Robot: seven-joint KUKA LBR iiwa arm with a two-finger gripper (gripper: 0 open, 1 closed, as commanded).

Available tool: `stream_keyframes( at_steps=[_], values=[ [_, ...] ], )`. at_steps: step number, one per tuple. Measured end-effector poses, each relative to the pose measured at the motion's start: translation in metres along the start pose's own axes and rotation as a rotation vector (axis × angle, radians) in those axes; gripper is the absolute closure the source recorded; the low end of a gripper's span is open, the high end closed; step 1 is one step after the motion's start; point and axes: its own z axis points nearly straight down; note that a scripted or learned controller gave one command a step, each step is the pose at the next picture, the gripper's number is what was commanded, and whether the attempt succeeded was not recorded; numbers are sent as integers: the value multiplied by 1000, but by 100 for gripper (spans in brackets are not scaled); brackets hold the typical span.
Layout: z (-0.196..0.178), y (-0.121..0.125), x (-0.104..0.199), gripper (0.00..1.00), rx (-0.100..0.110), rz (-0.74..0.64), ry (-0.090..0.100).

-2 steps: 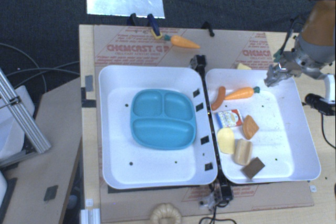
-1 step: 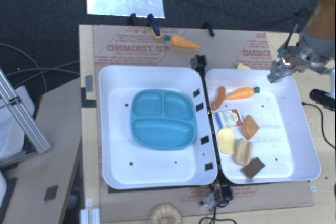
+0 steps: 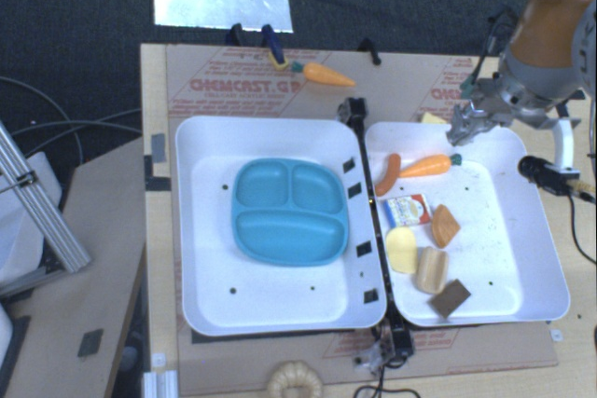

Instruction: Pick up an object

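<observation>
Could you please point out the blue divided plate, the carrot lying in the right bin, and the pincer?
blue divided plate (image 3: 289, 212): camera view, on its middle ridge.
carrot (image 3: 426, 167): camera view, middle of its orange body.
pincer (image 3: 461, 131): camera view, at the fingertips.

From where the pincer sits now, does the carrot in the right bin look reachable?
Probably yes. The pincer hovers at the right bin's far edge, close to the carrot, which lies exposed with nothing over it; the sausage lies just beside its tip.

plate (image 3: 289, 224) blue | bins (image 3: 210, 294) white | carrot (image 3: 426, 167) orange (green tip)
</observation>
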Motion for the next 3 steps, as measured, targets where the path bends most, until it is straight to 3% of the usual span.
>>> stream_keyframes(
  at_steps=[1,2,3],
  values=[
    [-2,-7,45,100,1,1,0],
    [14,-30,100,100,4,1,0],
    [17,-23,99,100,1,4,-1]
  ],
)
